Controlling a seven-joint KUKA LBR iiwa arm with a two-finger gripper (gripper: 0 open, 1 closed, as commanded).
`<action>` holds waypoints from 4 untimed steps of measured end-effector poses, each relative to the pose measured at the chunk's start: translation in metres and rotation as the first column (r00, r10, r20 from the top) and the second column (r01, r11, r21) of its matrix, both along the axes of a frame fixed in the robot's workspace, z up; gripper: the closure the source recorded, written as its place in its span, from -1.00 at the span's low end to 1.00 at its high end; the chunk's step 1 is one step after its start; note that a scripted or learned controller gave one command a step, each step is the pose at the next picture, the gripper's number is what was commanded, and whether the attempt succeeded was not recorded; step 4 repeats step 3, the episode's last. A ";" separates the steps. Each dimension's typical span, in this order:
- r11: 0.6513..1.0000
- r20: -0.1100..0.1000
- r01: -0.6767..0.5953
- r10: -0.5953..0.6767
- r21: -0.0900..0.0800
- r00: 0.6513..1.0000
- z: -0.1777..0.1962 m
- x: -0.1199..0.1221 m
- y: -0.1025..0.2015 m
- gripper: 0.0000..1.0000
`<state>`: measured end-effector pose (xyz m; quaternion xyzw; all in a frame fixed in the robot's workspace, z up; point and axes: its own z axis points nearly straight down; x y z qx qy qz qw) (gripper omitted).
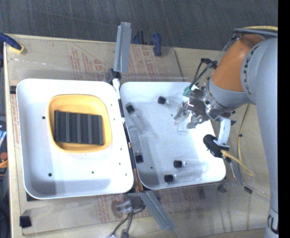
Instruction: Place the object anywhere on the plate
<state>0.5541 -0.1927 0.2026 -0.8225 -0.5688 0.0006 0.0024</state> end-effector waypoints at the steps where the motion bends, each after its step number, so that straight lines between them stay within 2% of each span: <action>1: 0.977 0.002 -0.211 0.211 -0.002 0.977 -0.002 0.028 0.063 1.00; 2: 0.925 -0.001 -0.381 0.381 0.000 0.925 -0.011 0.038 0.175 1.00; 3: 0.925 -0.001 -0.380 0.380 -0.001 0.925 -0.011 0.038 0.175 -1.00; 4: 0.925 -0.001 -0.380 0.380 -0.001 0.925 -0.011 0.038 0.175 -1.00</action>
